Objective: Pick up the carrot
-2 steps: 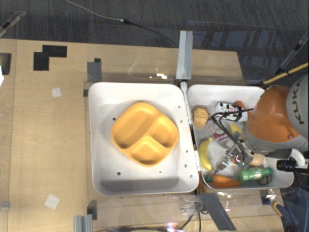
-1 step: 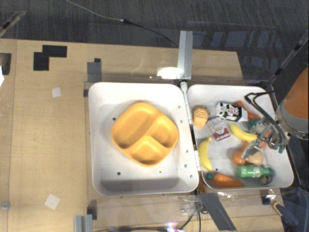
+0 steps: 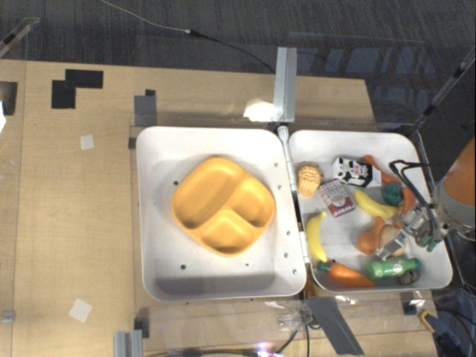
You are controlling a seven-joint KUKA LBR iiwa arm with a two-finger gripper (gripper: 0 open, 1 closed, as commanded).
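An orange carrot (image 3: 349,275) lies along the front edge of the right bin (image 3: 439,274), its dark end pointing left. A green bottle (image 3: 396,268) lies just to its right. My gripper (image 3: 400,241) reaches in from the right and hangs low over the bin's right side, above the bottle and next to a rounded orange piece (image 3: 370,241). It stands up and to the right of the carrot, apart from it, and nothing can be seen held in it.
The right bin also holds two bananas (image 3: 315,236) (image 3: 374,204), a corn cob (image 3: 309,178), a cow-patterned carton (image 3: 352,170), a small red-and-white packet (image 3: 337,198) and an orange-and-green piece (image 3: 394,192). The left bin (image 3: 156,274) holds a yellow divided plate (image 3: 223,204).
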